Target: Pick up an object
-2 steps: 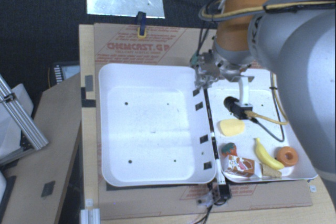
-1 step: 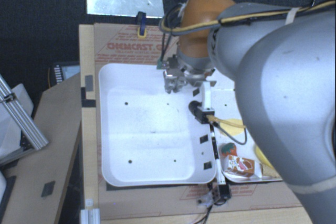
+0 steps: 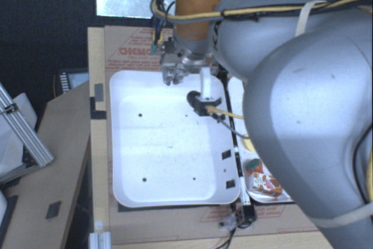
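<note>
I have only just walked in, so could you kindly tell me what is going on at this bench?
A grey KUKA arm reaches in from the right, its end effector low over the far edge of the left bin. Nothing can be seen between its fingers, so no pick is evident yet. A colourful object lies in the right bin, most of which is hidden by the arm.

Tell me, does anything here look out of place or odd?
Nothing looks spilled or damaged. The gripper hangs over the far edge of the left bin, and a colourful packet lies in the right bin, partly hidden by the arm.
</note>
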Controlling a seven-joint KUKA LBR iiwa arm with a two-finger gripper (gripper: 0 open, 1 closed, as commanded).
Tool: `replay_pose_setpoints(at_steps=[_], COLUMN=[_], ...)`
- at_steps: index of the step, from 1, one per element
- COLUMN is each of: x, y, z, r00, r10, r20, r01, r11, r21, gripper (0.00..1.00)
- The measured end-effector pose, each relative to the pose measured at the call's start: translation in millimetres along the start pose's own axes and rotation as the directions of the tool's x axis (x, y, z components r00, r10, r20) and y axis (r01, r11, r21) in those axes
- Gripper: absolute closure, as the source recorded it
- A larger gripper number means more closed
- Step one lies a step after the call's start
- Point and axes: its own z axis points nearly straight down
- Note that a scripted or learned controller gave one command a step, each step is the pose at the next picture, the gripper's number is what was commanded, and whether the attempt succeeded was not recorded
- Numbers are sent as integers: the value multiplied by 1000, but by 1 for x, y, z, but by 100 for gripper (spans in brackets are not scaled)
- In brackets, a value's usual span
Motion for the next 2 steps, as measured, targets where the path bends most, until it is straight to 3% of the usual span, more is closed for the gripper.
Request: replay_pose_setpoints(at_steps=[1, 2], x=[51, 49], y=[-14, -12], z=[58, 44], r00=[1000, 1000], r10=[2, 2], r20=[3, 3], r01=[-2, -2], r11=[1000, 1000], r21=[9, 5], gripper=[100, 100])
